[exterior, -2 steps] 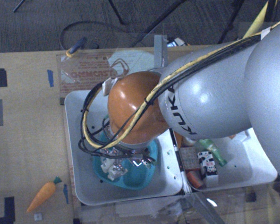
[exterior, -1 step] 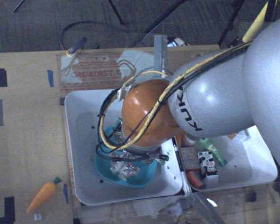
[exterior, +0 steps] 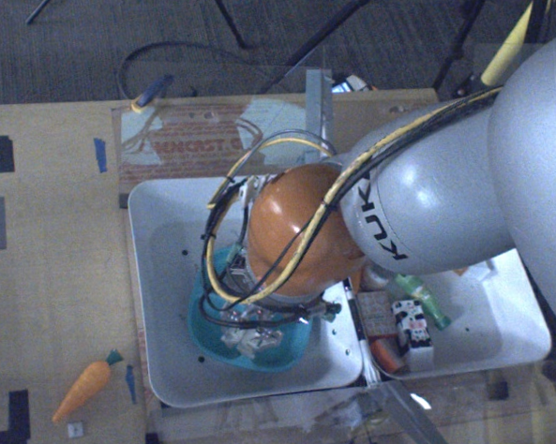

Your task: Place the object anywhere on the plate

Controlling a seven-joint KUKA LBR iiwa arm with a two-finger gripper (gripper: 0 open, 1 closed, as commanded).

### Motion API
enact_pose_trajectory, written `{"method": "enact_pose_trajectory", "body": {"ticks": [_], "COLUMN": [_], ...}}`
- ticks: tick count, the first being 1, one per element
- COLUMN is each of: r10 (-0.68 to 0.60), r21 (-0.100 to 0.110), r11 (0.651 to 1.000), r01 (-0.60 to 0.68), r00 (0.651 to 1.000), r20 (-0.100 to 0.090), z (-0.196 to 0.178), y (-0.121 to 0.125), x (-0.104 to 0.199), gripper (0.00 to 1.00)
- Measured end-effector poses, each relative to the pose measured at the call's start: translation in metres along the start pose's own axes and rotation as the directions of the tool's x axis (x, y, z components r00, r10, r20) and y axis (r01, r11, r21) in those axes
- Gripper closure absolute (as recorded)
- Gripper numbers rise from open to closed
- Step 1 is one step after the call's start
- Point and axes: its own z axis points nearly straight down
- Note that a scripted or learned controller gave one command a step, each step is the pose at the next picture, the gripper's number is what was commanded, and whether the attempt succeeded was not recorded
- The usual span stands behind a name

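Observation:
A teal plate [exterior: 210, 335] lies in the left white bin [exterior: 159, 271], toward its front, mostly covered by the arm. The arm's orange wrist band [exterior: 293, 229] hangs right over it, and my gripper [exterior: 252, 337] points down onto the plate's middle, wrapped in yellow and black cables. Something pale sits under the gripper on the plate, too hidden to name.
The right bin [exterior: 510, 333] holds a green bottle [exterior: 422, 299], a white and black box [exterior: 413, 325], a red piece [exterior: 387, 353] and a brown block [exterior: 373, 312]. A toy carrot [exterior: 81, 388] lies on the bench left of the bins. Cardboard [exterior: 198, 146] sits behind the left bin.

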Motion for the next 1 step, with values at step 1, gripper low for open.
{"method": "enact_pose_trajectory", "body": {"ticks": [1], "r10": [-0.005], "r21": [0.009], "r11": [1.000], "r01": [0.004], "r00": [1.000], "r20": [0.023], "z": [-0.0004], "y": [-0.0171], "x": [0.0301], "gripper": [1.00]}}
